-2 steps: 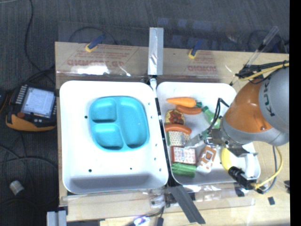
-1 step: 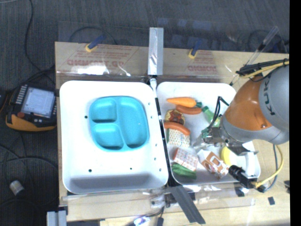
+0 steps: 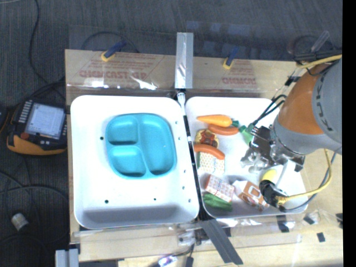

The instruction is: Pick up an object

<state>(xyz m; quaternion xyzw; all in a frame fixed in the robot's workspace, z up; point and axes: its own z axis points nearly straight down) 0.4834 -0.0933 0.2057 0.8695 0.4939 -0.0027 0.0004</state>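
Right bin [image 3: 192,109]: carrot [image 3: 214,119] left of tool [image 3: 255,161].

Dark grey carpet [image 3: 139,7] surrounds the wooden worktop [image 3: 161,65]. Black cables [image 3: 22,4] trail across it. A handheld control pendant [image 3: 39,128] lies at left.

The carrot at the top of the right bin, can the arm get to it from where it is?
Probably yes. The carrot lies on top at the bin's far end with nothing over it, and the gripper is already inside the same bin, close by. Other toys sit just below it.
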